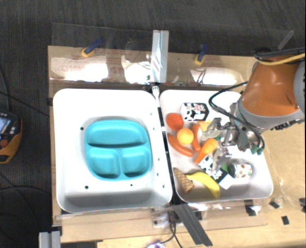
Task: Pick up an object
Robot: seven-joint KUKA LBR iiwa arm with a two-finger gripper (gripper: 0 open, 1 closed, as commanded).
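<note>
The right bin point(264, 190) holds a heap of toy food: a red tomato point(174, 120), an orange ball point(184, 136), carrots point(206, 148), a yellow banana point(206, 182), a black-and-white cow-print box point(194, 111) and a small patterned cup point(242, 169). My gripper point(226, 148) hangs low over the middle of this heap, just right of the carrots and above a second cow-print piece point(210, 165). The orange-banded arm point(272, 91) reaches in from the right. Nothing is visibly held between the fingers.
The left bin point(70, 112) bears a turquoise sectioned tray point(117, 148). A metal divider post point(160, 56) stands behind the bins. A handheld controller point(0, 133) lies off the bench at far left. Cables loop near the wrist.
</note>
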